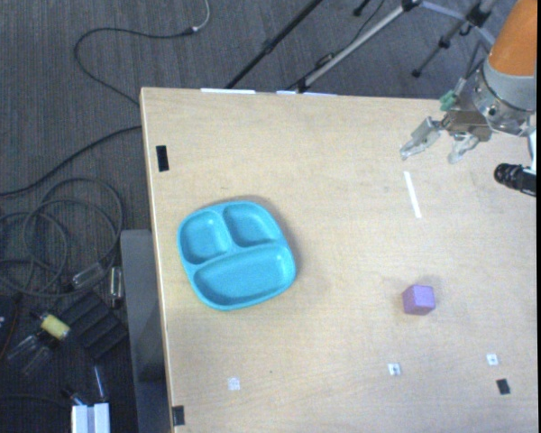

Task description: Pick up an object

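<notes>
A small purple cube (419,299) lies on the wooden tabletop (343,152) toward the lower right. A blue divided plate (237,253) rests left of centre with nothing in its compartments. My gripper (439,147) hangs near the top right corner of the table, well above and behind the cube. Its two fingers are spread open with nothing between them. The orange band of the arm (518,34) shows above it.
A thin white strip (413,195) lies on the table just below the gripper. Small markers (393,369) dot the front edge, and a black tag (162,158) sits at the left edge. Cables (45,242) lie on the floor to the left.
</notes>
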